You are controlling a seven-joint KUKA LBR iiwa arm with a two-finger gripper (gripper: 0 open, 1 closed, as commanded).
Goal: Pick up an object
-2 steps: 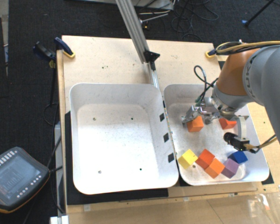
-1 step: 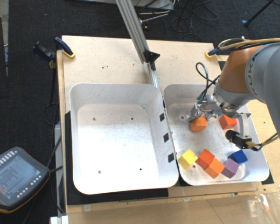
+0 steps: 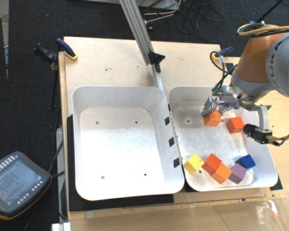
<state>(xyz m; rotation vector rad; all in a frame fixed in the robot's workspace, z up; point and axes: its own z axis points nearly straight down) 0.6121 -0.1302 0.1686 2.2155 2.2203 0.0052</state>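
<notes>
My gripper (image 3: 213,109) hangs over the back part of the right bin (image 3: 183,100). An orange block (image 3: 212,118) sits directly under its fingers, touching or between them. A red-orange block (image 3: 235,124) lies just to the right of it. Near the bin's front lie a yellow block (image 3: 193,163), a red-orange block (image 3: 212,162), an orange block (image 3: 222,173), a purple block (image 3: 238,173) and a blue block (image 3: 246,161).
The left bin (image 3: 86,100) stands beside the right one. A slanted metal rail (image 3: 137,25) runs from the back down to the gap between the bins. A handheld control pendant (image 3: 14,184) lies at the front left. Clamps (image 3: 62,49) sit at the bench's back left corner.
</notes>
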